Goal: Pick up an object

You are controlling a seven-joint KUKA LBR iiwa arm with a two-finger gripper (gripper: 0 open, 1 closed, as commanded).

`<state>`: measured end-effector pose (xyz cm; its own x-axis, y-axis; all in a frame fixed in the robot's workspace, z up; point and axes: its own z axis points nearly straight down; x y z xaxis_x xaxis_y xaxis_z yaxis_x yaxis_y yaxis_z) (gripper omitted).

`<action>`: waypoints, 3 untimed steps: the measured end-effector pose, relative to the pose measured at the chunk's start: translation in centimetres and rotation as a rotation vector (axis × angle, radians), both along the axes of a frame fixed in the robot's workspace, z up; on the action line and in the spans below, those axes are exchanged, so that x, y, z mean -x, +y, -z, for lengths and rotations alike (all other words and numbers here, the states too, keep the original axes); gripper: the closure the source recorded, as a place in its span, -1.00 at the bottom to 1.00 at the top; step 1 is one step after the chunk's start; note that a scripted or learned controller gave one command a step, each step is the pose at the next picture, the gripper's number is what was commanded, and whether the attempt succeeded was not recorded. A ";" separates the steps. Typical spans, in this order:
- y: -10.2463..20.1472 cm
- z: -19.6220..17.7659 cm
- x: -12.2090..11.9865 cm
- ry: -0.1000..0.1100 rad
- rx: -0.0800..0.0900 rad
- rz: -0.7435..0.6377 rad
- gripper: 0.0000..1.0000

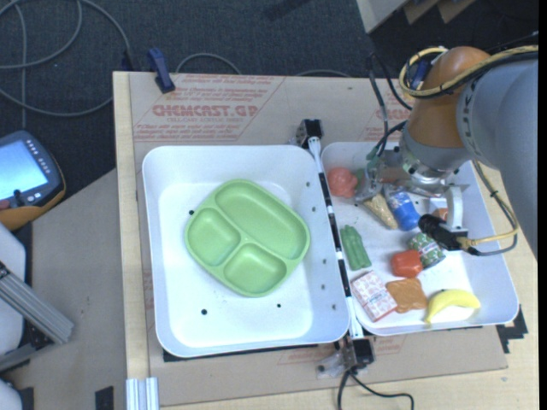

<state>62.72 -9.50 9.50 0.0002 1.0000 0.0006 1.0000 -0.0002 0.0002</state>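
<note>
Two shallow white bins side by side on a board-covered tabletop (214, 109), printed red lettering on the board partly readable.

Left bin (171, 306): green three-compartment tray (248, 237), lying flat near centre, slightly rotated.

Right bin (496, 289): cluster of small objects. Pink-red round item (343, 181) at upper left of the bin. Green oblong packet (354, 248) just beside the dividing rim. Pink-and-white checked packet (371, 293) low in the bin, touching an orange flat piece (407, 295). Red round item (407, 264) above the orange piece. Yellow banana (453, 304) at lower right of the bin. Blue-and-white bottle-like object (403, 209) and a tan piece (379, 210) directly beneath the wrist, both partly covered. Dark green patterned item (426, 248) partly hidden behind a black cable end.

Arm entering from upper right of the frame, grey link cut off by the frame edge, orange band (444, 101) above the wrist. Hand (408, 196) lowered over the upper middle of the right bin, among the blue-and-white object and tan piece. Fingers masked by the wrist body; spread or closed state cannot be told, contact with any object not confirmable.

Upper edge of the board: blue clip (160, 69). Far left of the frame: screen device (26, 173), partly cut off.
</note>
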 end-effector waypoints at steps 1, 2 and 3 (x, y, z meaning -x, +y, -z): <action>7.9 -9.6 2.6 -0.010 -0.003 -0.009 1.00; -0.8 -9.3 3.3 -0.002 0.006 0.007 1.00; -0.2 -9.2 3.2 -0.001 0.002 0.000 -1.00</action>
<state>59.53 -9.71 18.72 0.0002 1.0000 -0.0010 1.0000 -0.0002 0.0017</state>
